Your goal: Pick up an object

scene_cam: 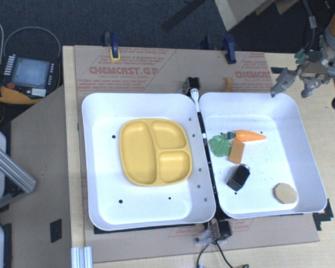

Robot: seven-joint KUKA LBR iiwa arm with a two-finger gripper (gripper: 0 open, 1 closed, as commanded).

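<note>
The right bin holds an orange carrot with a green leafy top, an orange block, a small black object and a tan round cookie-like piece. My gripper hangs at the far right above the bin's back right corner, well away from all the objects. Its two grey fingers are spread apart with nothing between them.
The left bin holds a yellow divided plate. Blue clamps grip the bench's back edge. A handheld control pendant lies off the bench at the left.
</note>
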